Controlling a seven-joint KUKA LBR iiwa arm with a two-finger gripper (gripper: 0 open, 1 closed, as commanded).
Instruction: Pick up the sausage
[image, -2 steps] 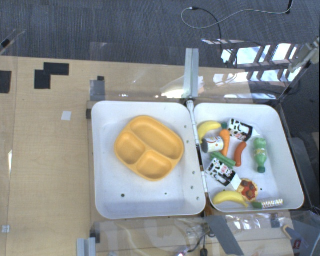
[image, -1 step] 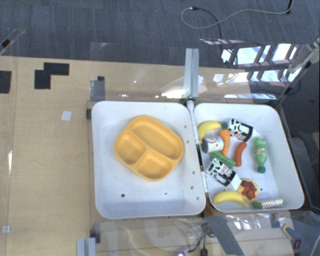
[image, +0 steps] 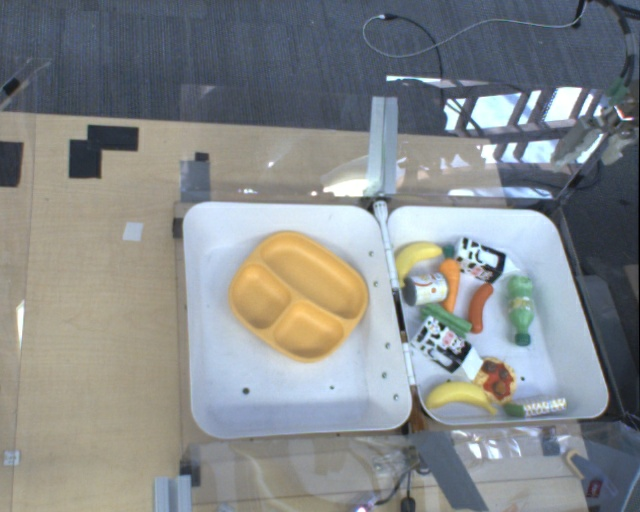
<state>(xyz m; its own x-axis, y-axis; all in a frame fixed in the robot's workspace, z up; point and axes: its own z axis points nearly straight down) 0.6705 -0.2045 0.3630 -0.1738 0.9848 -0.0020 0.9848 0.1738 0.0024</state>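
Looking down at the bench, I see the sausage (image: 481, 306) lying in the right bin (image: 570, 300), between a carrot (image: 452, 284) and a green bottle (image: 520, 309).

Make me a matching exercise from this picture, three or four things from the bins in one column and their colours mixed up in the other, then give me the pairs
Things:
1. sausage
2. divided plate
3. bottle
4. carrot

Colours:
A. green
B. orange
C. reddish brown
D. yellow

Pairs: 1-C, 2-D, 3-A, 4-B
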